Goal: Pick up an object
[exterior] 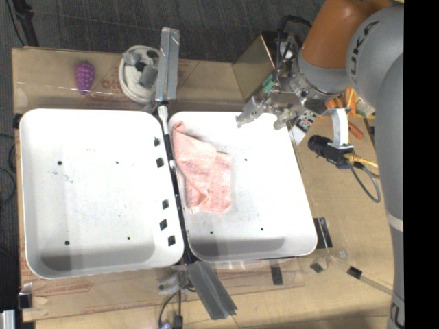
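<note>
Pink cloth (203, 173) lies crumpled in the right bin (274, 204), against its left wall. Your gripper (264, 117) hangs spread and empty over the far rim, so you're approaching: move left, descend, pinch a fold.

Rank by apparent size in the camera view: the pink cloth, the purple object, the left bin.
1. left bin
2. pink cloth
3. purple object, on the bench beyond the bins
</note>
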`<state>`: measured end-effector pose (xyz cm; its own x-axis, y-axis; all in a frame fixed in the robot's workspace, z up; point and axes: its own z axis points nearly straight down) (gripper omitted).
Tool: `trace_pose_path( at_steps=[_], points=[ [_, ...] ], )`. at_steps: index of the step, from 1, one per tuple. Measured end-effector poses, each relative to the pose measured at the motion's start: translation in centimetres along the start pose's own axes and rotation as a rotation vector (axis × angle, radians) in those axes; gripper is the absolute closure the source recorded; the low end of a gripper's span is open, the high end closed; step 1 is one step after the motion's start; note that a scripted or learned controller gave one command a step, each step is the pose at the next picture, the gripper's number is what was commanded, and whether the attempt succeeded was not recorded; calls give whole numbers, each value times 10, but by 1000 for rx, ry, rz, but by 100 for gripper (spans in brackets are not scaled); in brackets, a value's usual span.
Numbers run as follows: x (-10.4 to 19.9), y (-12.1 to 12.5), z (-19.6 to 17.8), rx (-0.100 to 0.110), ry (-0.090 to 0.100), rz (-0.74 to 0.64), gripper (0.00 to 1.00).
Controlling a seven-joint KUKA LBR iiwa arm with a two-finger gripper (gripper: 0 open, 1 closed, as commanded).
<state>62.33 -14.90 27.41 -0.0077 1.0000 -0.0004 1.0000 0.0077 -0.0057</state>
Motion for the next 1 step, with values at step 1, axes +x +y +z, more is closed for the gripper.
trace_pose_path(
  at_steps=[1],
  points=[
    [-15,-2,71,0,0,40,0]
  ],
)
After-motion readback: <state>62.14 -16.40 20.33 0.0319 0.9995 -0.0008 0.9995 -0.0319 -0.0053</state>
